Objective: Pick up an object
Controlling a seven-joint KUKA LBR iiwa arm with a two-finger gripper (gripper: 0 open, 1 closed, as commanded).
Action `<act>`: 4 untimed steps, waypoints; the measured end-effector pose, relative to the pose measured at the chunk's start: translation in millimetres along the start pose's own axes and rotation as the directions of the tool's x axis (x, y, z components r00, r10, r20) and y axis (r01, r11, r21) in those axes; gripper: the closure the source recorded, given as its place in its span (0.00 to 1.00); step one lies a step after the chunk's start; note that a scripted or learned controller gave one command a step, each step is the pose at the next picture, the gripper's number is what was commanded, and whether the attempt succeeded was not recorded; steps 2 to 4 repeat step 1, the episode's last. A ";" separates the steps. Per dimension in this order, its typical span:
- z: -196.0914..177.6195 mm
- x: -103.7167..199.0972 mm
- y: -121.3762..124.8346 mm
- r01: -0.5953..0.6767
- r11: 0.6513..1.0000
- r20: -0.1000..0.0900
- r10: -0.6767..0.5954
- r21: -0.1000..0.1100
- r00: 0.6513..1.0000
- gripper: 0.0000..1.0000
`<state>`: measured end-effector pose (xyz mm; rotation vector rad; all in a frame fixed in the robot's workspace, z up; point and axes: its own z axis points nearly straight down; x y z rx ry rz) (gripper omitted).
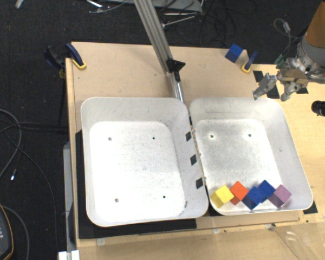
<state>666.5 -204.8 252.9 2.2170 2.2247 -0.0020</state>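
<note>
Along the near edge of the right bin (pixel 235 112), a yellow cube (pixel 222 195), an orange cube (pixel 238 190), a blue cube (pixel 258 194) and a purple cube (pixel 281 195) lie packed in a row. My gripper (pixel 274 91) hangs above the bin's far right corner, well away from the cubes. It is open, with nothing between its fingers (pixel 262 86).
The left bin (pixel 132 156) sits beside the right one, with a dark divider strip between them. A grey metal bar (pixel 154 28) slants in from the top toward the bins' junction. Another blue cube (pixel 234 52) rests on the wooden bench behind the right bin, next to a clamp.
</note>
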 end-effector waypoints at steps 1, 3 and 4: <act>124.5 90.3 -15.9 0.004 1.000 -0.005 -0.004 0.008 1.000 0.00; 124.5 90.3 -15.9 0.004 1.000 -0.005 -0.004 0.008 1.000 0.00; 124.5 90.3 -15.9 0.004 1.000 -0.005 -0.004 0.008 1.000 0.00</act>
